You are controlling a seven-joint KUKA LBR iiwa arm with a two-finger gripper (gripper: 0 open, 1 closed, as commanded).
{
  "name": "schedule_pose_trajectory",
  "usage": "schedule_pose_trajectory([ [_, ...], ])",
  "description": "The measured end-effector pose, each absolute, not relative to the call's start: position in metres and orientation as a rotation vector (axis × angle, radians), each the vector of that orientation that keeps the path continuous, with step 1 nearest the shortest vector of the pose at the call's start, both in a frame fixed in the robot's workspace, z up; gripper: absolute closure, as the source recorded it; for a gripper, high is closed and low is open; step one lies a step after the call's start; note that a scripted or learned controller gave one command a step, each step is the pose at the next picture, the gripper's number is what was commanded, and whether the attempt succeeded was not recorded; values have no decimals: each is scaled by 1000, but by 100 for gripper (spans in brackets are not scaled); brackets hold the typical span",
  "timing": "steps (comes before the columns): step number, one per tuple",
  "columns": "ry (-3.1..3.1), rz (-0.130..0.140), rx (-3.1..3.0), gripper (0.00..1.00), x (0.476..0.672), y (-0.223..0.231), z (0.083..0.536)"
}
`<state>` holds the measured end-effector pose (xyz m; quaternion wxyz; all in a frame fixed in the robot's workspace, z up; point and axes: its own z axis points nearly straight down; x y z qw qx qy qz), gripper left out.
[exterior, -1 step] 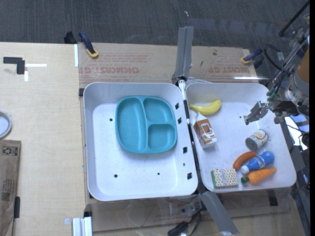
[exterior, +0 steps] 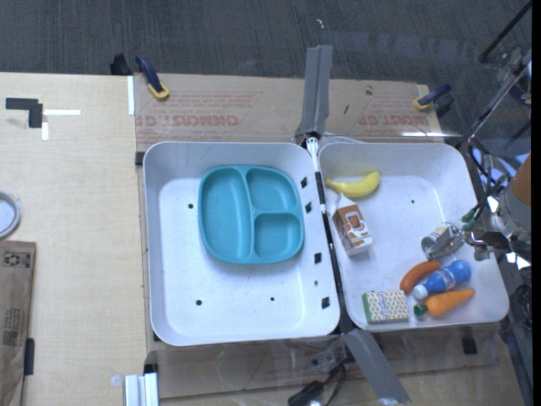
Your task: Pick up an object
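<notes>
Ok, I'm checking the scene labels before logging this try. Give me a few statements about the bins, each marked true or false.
1. The teal divided plate lies in the left bin. True.
2. The banana lies in the left bin. False: it lies in the right bin, near its far edge.
3. The gripper is over the right bin. True.
4. The blue bottle lies between two carrots. True.
5. The small carton rests on the plate. False: it is in the right bin, below the banana.
</notes>
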<state>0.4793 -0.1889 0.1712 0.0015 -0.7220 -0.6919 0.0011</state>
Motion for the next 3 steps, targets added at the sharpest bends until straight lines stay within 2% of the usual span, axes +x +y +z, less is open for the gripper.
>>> schedule_pose_trajectory([
  [1,-2173,3,-2266,0,480,-189,172],
  [2,-2200,-13,-2261,0,483,-205,98],
  [3,-2195,-11,-2262,100,482,-204,106],
])
